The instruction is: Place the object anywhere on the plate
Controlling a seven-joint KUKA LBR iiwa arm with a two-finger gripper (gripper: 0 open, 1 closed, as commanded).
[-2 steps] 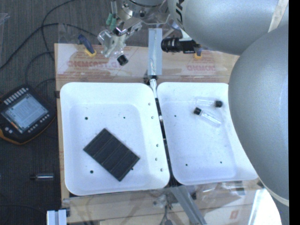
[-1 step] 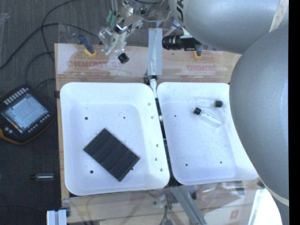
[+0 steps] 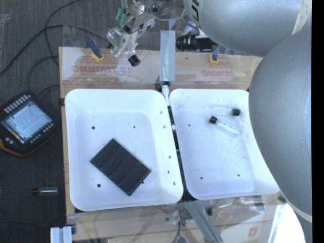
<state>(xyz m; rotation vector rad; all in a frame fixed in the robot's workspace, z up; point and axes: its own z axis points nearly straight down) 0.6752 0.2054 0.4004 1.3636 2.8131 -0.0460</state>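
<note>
The 2 white bins sit side by side on the bench, the left bin (image 3: 81, 110) holding a dark ribbed plate (image 3: 120, 166) and the right bin (image 3: 202, 176) holding 2 small clear vials with black caps. The plate is a flat rectangle turned about 45 degrees, its long axis running from upper left to lower right, with parallel grooves along that line. The nearer vial (image 3: 223, 125) lies on its side in the upper part of the right bin, long axis running from upper left to lower right, its black cap at the upper-left end and its clear body toward the lower right. The second vial (image 3: 226, 111) lies just above it, closer to level, with its cap at the right end (its clear body is faint against the white). The gripper (image 3: 124, 43) hangs above the bench's far edge, beyond the left bin's top rim and well apart from both vials; whether its fingers are spread or closed cannot be told, and nothing is seen between them. Faded red lettering on the brown board (image 3: 101, 67) behind the bins is too blurred to read. A handheld pendant (image 3: 25, 123) with a lit screen rests left of the bench.
</note>
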